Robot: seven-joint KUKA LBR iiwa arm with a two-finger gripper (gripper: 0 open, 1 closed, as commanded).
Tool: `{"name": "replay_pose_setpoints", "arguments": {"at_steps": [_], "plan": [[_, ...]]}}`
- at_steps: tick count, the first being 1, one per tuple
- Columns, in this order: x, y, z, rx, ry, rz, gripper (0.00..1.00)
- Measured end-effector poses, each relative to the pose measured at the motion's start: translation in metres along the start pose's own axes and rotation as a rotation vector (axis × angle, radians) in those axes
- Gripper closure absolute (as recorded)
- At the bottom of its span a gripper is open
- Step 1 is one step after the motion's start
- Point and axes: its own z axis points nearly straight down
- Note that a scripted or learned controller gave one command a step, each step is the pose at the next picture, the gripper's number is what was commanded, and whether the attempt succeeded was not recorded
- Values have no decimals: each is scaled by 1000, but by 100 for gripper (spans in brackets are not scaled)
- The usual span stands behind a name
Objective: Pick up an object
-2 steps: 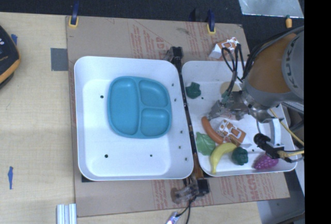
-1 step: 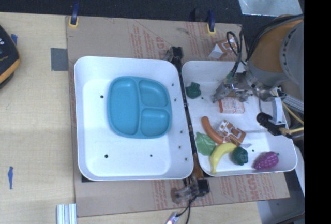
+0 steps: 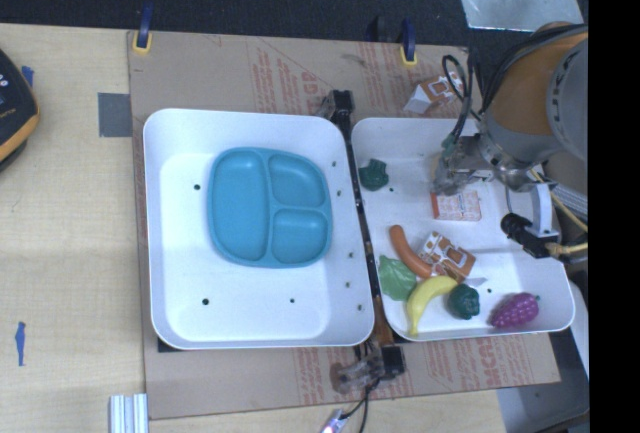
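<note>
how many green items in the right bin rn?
3. One dark green piece near the right bin's upper left corner; a light green leaf left of the banana; a dark green piece right of the banana. The arm may hide others.

Two white bins sit side by side on brown cardboard. The left bin point(image 3: 170, 311) holds a blue divided tray point(image 3: 268, 206), lying flat near its middle. The right bin point(image 3: 400, 136) holds small toy foods: a dark green piece point(image 3: 374, 175) near its left wall, a hot dog point(image 3: 409, 250), a green leaf point(image 3: 394, 278), a banana point(image 3: 428, 299), a broccoli point(image 3: 463, 300) and purple grapes point(image 3: 514, 310) along the front (the banana lies touching the leaf). A red-and-white packet point(image 3: 459, 207) lies toward the back, just below the gripper point(image 3: 460, 171). The arm point(image 3: 530, 91) reaches in from the right over that bin.
</note>
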Motion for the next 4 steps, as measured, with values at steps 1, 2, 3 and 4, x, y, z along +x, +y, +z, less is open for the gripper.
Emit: {"name": "replay_pose_setpoints", "arguments": {"at_steps": [1,2,3,4], "plan": [[-66,-15,0,9,3,6,100],[-65,-2,-30,9,4,4,100],[-64,20,16,10,3,2,100],[-64,8,16,11,5,4,100]]}}
